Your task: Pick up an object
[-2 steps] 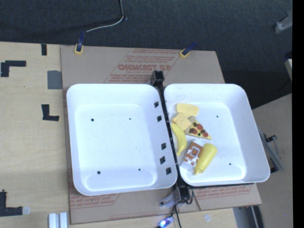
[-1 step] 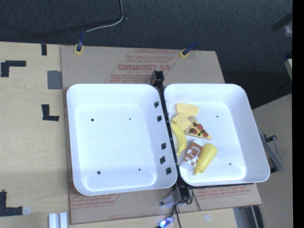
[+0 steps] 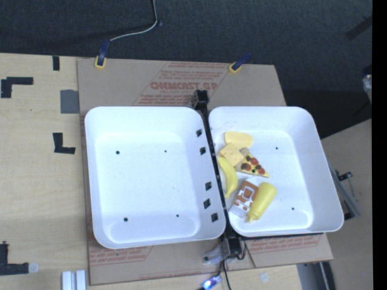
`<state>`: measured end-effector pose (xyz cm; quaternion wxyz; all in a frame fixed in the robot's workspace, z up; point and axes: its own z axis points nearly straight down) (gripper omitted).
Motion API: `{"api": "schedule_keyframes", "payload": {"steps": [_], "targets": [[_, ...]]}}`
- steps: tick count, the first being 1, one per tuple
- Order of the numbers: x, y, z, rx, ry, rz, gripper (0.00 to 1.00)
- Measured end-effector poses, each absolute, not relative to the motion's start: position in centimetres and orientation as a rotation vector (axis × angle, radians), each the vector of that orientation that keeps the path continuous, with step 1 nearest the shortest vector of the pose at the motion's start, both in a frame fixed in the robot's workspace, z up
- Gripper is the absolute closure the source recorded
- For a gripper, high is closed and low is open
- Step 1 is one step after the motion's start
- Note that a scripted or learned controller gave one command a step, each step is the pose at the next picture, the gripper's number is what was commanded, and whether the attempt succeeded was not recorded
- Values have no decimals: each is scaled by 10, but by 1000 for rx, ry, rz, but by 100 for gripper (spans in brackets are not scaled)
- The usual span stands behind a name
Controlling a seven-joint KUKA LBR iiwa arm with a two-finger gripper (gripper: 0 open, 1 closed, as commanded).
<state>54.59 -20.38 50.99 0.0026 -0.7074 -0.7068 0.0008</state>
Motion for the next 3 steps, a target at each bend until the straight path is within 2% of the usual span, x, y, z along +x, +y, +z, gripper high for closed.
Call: {"api": "schedule_keyframes", "payload": {"steps": [1, 2, 3], "targets": [[512, -177, 297, -2211, -2212, 12, 100], [547, -84, 314, -2212, -2231, -1, 100], [491, -25, 320, -2211, -2227, 2, 100]]}}
